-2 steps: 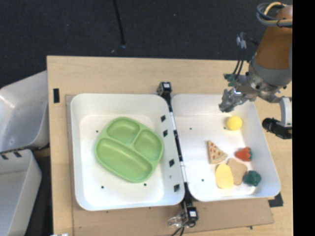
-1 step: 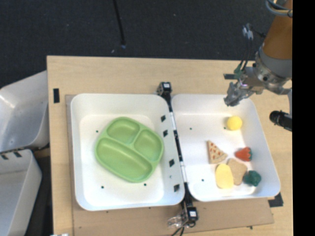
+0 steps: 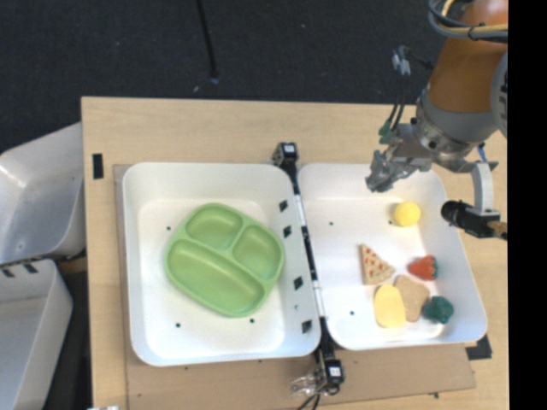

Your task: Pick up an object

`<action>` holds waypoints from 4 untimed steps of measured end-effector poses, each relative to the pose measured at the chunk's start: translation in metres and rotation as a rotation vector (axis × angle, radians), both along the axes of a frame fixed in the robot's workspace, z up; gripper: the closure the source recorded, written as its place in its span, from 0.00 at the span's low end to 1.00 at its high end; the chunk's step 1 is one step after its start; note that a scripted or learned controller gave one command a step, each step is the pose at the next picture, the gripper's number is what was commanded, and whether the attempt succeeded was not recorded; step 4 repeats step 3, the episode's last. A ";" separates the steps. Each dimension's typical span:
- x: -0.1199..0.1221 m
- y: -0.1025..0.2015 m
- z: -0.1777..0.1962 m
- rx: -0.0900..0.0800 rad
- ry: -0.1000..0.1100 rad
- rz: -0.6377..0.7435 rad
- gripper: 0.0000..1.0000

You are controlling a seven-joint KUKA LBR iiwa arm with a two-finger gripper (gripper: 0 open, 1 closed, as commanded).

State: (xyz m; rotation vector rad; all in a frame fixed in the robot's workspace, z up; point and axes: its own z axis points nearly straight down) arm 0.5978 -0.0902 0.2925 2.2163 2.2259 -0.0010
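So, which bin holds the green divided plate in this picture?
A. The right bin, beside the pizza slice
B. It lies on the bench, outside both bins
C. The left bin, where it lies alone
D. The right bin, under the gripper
C: the green divided plate lies alone inside the left bin, while the pizza slice and the other small toy foods lie in the right bin.

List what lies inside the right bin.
The right bin holds a yellow ball, a pizza slice toy, a red piece, a yellow piece overlapping a tan piece, and a green piece. The overlapped part of the tan piece is hidden.
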 end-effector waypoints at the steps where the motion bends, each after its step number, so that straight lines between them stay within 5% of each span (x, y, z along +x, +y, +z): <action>1: -0.001 0.053 -0.018 0.001 0.000 0.001 1.00; 3: -0.014 0.170 -0.041 0.002 0.001 0.003 1.00; 4: -0.014 0.170 -0.041 0.002 0.001 0.003 1.00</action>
